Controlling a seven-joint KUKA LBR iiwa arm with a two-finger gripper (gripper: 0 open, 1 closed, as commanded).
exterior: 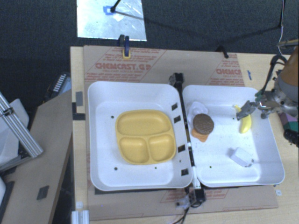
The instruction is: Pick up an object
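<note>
Camera view: end effector (248, 108) above banana (245, 123)

The right bin (268, 171) serves as landmark. Inside it, a brown round disc (203, 123) lies near its left wall, over an orange piece (201, 136) and beside a white crumpled item (198, 109). A yellow banana-like object (245, 123) lies toward its far right side, with the gripper (250, 108) just above it. A small white block (240, 157) sits nearer its front. Left of this bin, a second bin (100, 171) holds a yellow 3-compartment tray (144, 136).

A yellow three-compartment plastic tray (142, 136) lies in the left white bin (100, 97). The right white bin (266, 171) holds a brown round cookie (203, 123), a yellow banana (245, 123) right of it, and a small white block (241, 157) nearer the front.
</note>
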